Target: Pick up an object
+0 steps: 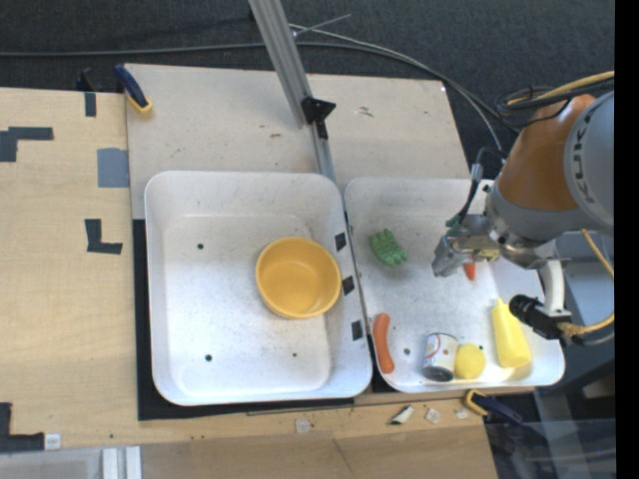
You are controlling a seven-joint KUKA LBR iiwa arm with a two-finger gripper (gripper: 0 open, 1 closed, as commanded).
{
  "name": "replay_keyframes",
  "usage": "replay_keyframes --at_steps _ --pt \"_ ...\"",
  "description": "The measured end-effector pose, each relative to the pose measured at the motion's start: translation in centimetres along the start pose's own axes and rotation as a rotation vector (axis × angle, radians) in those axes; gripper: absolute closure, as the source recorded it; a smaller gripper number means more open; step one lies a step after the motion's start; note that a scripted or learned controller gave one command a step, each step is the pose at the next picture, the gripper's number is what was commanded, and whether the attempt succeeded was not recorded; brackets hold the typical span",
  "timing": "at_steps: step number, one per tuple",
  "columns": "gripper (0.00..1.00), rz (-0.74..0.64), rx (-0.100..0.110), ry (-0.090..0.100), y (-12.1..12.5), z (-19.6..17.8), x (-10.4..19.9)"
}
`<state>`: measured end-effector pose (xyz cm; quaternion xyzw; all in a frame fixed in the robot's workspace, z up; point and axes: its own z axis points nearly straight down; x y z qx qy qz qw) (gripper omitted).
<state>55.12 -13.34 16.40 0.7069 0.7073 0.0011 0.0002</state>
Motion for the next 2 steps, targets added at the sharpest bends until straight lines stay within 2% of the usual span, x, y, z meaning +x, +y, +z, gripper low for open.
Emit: replay_keyframes --at_steps 2 --pt "1.0 0.0 -0.002 -0.002 0.0 -9.2 -0.8"
